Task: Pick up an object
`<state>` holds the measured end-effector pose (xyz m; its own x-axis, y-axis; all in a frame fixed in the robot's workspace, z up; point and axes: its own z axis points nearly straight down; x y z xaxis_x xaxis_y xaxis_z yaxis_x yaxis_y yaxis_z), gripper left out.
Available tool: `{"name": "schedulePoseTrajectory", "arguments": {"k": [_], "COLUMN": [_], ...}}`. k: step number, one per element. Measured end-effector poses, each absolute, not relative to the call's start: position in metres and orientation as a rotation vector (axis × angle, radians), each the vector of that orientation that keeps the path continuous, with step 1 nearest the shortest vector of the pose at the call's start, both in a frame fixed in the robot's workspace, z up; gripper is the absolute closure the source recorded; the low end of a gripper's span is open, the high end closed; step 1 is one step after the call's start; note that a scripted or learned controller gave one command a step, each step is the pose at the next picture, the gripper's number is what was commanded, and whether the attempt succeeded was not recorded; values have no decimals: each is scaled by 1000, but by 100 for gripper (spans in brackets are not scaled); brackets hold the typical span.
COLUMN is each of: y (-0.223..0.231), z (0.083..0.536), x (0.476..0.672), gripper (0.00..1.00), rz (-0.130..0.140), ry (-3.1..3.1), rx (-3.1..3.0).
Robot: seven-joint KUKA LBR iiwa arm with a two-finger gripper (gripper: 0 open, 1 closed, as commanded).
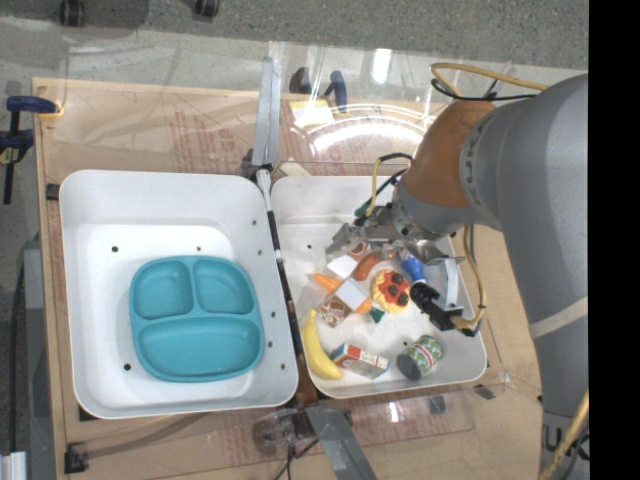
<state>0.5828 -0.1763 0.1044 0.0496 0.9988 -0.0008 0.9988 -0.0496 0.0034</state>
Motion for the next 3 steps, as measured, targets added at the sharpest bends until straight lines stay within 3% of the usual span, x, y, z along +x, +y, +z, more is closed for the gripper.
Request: {"name": "schedulePoseTrajectory", "arguments": {"k": [1, 2, 3], "y": [-176, -143, -125], "z": [98, 87, 87], "x": [581, 549, 540], "gripper": [0, 0, 0], "rz": [15, -2, -2], "ry": [2309, 2469, 2494], "rx": [2101, 1946, 1915]}}
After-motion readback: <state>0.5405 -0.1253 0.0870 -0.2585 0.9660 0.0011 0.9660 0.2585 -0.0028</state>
